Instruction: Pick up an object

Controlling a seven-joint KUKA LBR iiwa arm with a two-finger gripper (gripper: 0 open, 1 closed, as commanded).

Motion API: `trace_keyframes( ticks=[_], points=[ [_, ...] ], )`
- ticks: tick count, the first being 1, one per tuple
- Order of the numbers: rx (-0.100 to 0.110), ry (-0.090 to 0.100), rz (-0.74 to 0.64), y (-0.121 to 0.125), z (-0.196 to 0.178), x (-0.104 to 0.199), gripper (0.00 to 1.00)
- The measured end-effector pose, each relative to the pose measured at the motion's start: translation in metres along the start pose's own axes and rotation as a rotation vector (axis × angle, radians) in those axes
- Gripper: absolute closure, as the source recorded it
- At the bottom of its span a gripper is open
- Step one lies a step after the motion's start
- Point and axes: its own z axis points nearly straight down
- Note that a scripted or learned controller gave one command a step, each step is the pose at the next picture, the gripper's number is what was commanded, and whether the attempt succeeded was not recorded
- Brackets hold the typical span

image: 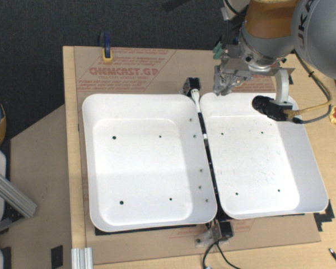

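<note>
My gripper (223,86) hangs from the grey arm with the orange band, over the far left corner of the right white bin (302,150), close to its back rim. The left white bin (101,150) lies beside it, and the two touch along a dark seam. Both white floors bear a few small dark dots. I see nothing held in the gripper.
The bins rest on a brown board (134,66). A blue and yellow clamp (106,45) sits at its far edge. A small black fitting (191,86) stands at the far end of the seam, another (221,230) at the near end. An aluminium bar (11,195) lies at the left.
</note>
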Motion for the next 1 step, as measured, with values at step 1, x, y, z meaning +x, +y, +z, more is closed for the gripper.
trace_keyframes(
  ticks=[1],
  points=[
    [-0.025,0.001,-0.004,-0.0093,-0.2465,0.025,1.0]
  ],
)
